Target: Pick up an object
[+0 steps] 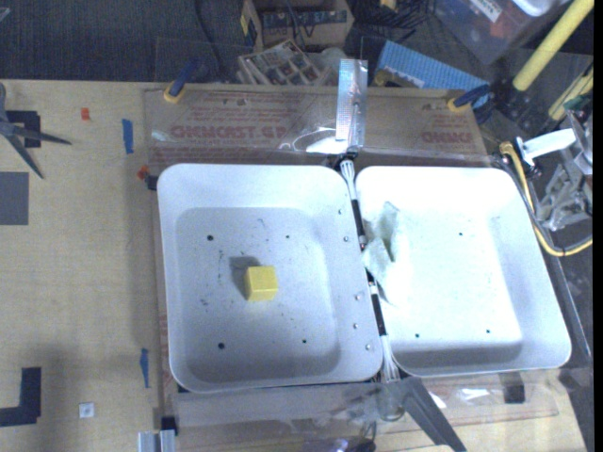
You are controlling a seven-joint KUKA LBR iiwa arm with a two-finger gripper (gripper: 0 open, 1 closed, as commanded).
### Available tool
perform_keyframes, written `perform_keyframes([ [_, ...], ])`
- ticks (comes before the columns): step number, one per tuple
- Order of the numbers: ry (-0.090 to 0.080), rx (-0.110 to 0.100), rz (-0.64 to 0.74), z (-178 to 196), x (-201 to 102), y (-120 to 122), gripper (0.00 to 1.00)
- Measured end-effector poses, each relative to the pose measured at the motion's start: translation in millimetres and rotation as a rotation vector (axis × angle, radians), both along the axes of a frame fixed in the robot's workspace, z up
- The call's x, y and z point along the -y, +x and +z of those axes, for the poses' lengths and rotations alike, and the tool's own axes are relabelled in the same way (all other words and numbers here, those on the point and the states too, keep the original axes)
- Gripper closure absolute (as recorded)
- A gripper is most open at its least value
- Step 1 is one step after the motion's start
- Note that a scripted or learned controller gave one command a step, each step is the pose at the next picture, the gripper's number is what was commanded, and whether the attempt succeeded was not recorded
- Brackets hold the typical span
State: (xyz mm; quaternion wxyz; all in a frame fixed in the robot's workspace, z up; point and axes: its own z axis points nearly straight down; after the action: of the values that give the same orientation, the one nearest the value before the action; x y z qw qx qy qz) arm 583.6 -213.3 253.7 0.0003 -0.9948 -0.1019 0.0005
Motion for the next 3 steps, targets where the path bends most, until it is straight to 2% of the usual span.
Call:
perform_keyframes([
  [1, 0.0, -0.001, 0.001, -19, 8, 13, 1.0],
  [2, 0.002, -0.004, 0.001, -125, 8, 40, 1.0],
  [3, 0.004, 0.008, 0.013, -166, 6, -8, 1.0],
])
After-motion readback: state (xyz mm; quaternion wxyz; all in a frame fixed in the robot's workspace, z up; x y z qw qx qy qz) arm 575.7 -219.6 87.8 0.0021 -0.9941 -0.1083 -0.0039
